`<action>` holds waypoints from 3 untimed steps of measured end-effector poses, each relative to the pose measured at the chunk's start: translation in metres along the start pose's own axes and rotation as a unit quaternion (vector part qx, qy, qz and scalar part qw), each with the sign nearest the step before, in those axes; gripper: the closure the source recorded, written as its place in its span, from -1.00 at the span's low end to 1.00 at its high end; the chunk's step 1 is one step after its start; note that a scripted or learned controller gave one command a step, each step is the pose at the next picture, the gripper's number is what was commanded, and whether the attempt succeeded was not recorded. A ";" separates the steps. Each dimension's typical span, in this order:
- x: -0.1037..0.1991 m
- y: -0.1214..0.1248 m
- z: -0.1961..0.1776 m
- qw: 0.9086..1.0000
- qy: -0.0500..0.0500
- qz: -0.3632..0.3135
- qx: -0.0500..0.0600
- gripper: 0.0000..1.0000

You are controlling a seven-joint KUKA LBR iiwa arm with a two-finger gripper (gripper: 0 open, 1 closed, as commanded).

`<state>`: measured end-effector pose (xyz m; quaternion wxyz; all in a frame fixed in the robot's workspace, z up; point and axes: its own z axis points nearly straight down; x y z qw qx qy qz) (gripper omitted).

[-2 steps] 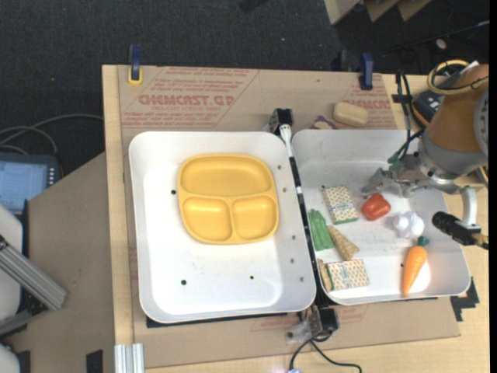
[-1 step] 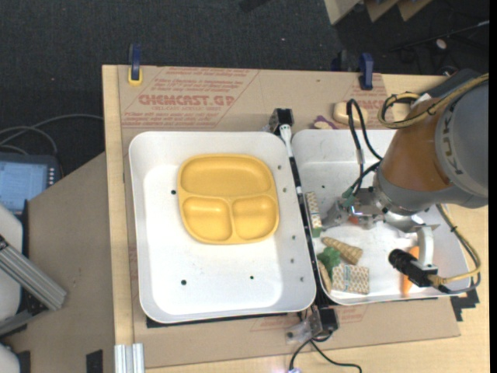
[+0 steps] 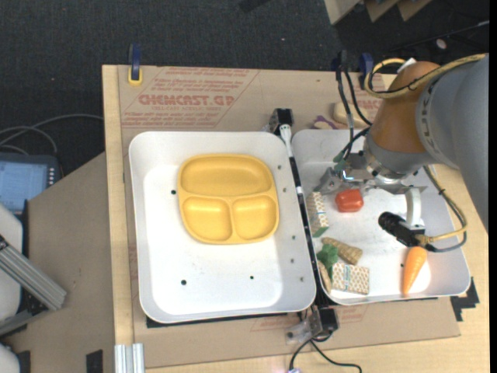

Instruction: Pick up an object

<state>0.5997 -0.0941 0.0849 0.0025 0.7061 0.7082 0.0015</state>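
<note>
My gripper [image 3: 347, 177] hangs over the upper middle of the right bin [image 3: 446, 286], below the orange wrist band. A small red object [image 3: 349, 200] lies on the bin floor just in front of the gripper, very close to it. An orange carrot [image 3: 414, 269] lies near the right bin's front right corner. A square cracker [image 3: 352, 280], a green piece [image 3: 327, 266] and a tan piece [image 3: 342, 249] are bunched at the front left. A speckled flat item [image 3: 317, 212] leans by the left wall.
The left bin [image 3: 155, 270] holds a yellow divided plate [image 3: 229, 196] in its upper half. The grey arm [image 3: 458, 115] covers the right bin's back right part. Cardboard lies under both bins.
</note>
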 end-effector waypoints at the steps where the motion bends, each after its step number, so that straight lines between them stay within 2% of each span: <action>1: -0.004 -0.026 0.000 1.000 0.001 0.002 0.005 -1.00; 2: -0.004 -0.025 -0.010 1.000 0.001 0.002 0.003 1.00; 3: 0.060 0.030 -0.107 1.000 0.001 -0.003 -0.004 1.00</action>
